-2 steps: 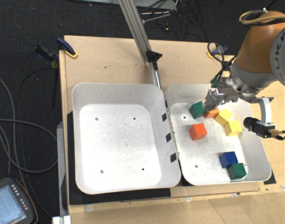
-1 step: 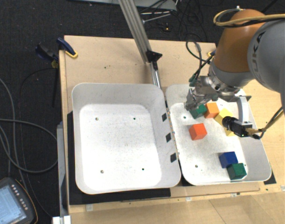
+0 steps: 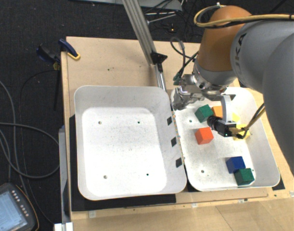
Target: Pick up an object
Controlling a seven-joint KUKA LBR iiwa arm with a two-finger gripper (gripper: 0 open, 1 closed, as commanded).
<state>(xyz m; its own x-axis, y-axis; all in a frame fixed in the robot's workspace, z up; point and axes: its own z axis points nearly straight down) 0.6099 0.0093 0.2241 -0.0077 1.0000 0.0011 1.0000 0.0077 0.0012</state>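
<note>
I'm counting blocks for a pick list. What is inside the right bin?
The right bin holds an orange block, a blue block and two green blocks. Orange and yellow pieces show near the arm, which covers that corner of the bin.

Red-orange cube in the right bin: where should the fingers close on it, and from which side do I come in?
Come straight down and close on two opposite side faces of the red-orange cube. It sits flat on the right bin floor with its top facing up. Favour its left and near sides, which look open; the black fitting crowds its right.
</note>
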